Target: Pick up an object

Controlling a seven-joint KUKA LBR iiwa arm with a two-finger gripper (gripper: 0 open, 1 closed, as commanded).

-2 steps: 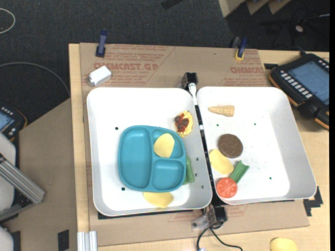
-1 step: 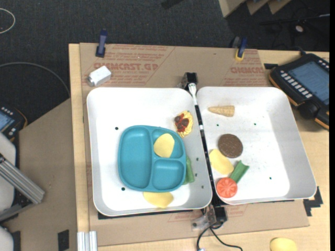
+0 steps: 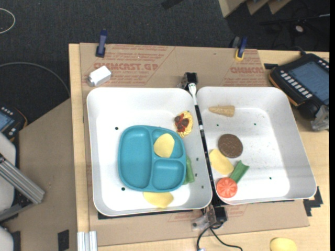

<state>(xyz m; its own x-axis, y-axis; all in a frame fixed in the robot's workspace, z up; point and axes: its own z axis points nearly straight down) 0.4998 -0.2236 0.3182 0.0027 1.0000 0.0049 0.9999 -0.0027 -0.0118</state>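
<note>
A single fixed camera looks down from above the worktop (image 3: 157, 61) at a slant, its far edge toward the top of the frame. It sits far enough back to take in both white bins, the left bin (image 3: 99, 140) and the right bin (image 3: 282, 140), whole and side by side, along with dark floor (image 3: 78, 14) beyond the worktop.

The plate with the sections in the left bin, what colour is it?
The divided plate is teal blue, seen in the camera view.
</note>
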